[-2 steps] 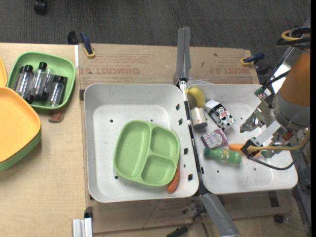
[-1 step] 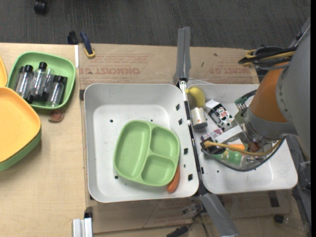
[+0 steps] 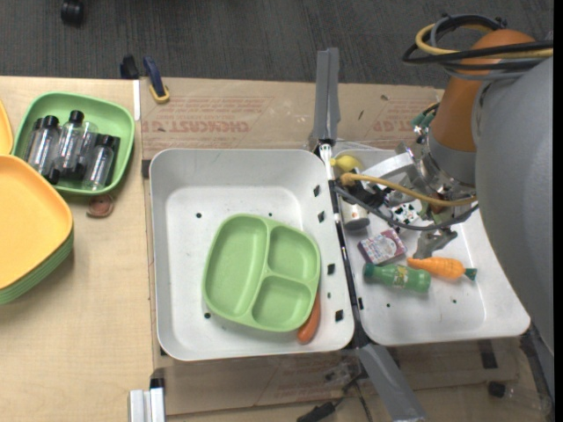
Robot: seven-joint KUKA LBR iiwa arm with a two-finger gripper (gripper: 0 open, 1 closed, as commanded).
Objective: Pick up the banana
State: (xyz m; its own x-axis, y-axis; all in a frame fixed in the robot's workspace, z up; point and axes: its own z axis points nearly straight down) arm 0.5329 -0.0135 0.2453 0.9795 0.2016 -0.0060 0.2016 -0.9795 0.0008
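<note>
We see the banana (image 3: 347,163) in the right bin's (image 3: 493,323) 11 o'clock corner. The gripper (image 3: 437,232) hangs mid-bin, at 12 o'clock of the carrot (image 3: 437,268). Jaws: can't tell whether apart or together. Risk imo: the corner walls block a clean approach, so it grabs nearby clutter instead.

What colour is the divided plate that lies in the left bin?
The divided plate is light green; the camera view shows it clearly from above.

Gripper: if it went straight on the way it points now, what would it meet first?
Likely the orange carrot lying just past the gripper in the right bin, not the banana at the bin's far corner; depth is unclear from this slanted view.
</note>
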